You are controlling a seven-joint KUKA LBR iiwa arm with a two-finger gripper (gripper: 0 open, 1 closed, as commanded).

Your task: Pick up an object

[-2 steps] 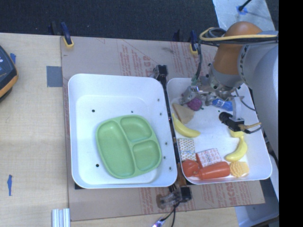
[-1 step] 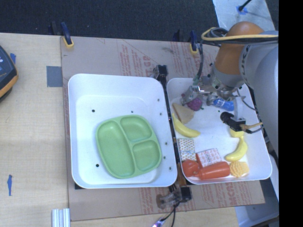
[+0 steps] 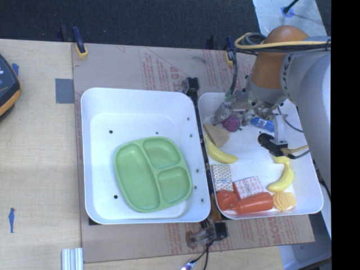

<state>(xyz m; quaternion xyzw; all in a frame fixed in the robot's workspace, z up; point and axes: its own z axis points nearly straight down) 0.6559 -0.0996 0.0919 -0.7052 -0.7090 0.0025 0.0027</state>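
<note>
gripper (image 3: 229, 117): low in right bin (image 3: 306, 207), far corner; fingers masked by wrist, opening unclear
purple object (image 3: 232, 124): right at fingertips, part hidden, grasp unclear
left bin (image 3: 93, 151): green divided plate (image 3: 153, 174)

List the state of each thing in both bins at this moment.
Green divided plate: flat in the left bin.
Two bananas: lying loose in the right bin.
Purple object: lying under the gripper.
Red item: lying at the near edge.
</note>
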